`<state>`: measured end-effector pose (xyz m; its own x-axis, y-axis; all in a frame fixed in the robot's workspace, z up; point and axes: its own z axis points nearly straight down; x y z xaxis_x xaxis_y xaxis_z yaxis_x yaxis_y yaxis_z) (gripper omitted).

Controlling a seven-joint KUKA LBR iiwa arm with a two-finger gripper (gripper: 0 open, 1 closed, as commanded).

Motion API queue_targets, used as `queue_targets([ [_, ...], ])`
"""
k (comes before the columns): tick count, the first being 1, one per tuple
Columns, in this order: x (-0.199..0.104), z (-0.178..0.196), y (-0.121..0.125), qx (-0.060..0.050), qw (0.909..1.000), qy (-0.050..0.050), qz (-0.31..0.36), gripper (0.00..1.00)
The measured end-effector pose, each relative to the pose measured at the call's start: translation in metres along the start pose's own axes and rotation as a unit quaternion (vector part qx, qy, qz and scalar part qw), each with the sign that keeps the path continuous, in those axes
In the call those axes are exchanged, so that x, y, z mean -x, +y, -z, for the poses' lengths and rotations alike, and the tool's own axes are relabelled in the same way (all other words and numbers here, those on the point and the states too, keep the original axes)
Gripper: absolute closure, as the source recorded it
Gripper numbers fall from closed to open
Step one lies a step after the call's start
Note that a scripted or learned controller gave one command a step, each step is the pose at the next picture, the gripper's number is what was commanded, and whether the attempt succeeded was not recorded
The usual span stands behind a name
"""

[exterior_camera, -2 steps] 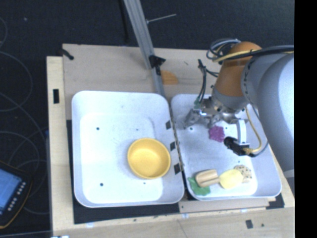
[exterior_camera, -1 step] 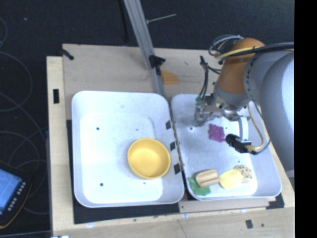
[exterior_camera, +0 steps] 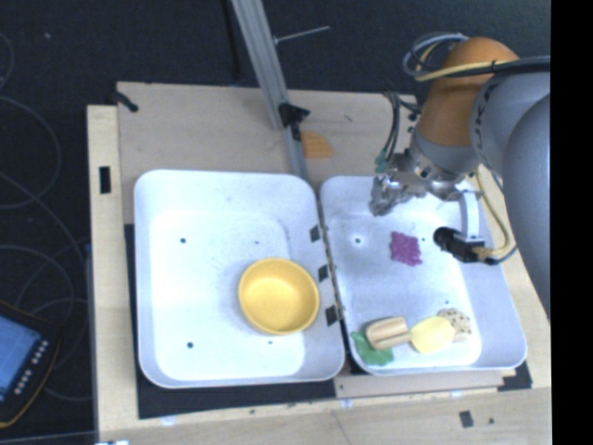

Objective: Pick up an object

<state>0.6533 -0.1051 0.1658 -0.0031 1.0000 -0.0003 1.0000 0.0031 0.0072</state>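
While the grey arm with its orange band (exterior_camera: 459, 100) reaches in over the right-hand shallow white bin (exterior_camera: 491, 327), its two-finger gripper (exterior_camera: 385, 196) hangs above that bin's far left corner, and whether it is released or clenched cannot be told from this slanted view. Nothing is seen in its grasp. One small purple crumpled object (exterior_camera: 405, 247) lies on the bin floor just beside and below the tool, apart from it. Along the bin's near edge sit four more things: one tan cylindrical block (exterior_camera: 385, 331), one pale yellow rounded piece (exterior_camera: 430, 336) touching it, one speckled beige lump (exterior_camera: 455, 321) (close against the yellow piece), and one green flat scrap (exterior_camera: 368, 349) partly under the tan block. The left-hand shallow white bin (exterior_camera: 176, 211) holds one yellow round bowl (exterior_camera: 277, 296), upright, near its right wall.
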Motion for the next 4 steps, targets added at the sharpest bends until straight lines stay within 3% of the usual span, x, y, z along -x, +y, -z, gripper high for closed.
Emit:
queue_targets([
  [1, 0.001, 0.053, 0.002, 0.0, 1.0, 0.0, 0.0, 1.0],
  [2, -0.041, 0.059, 0.006, -0.002, 1.0, 0.001, 0.002, 1.0],
  [4, -0.16, 0.055, 0.022, -0.003, 1.0, 0.001, 0.003, 1.0],
])
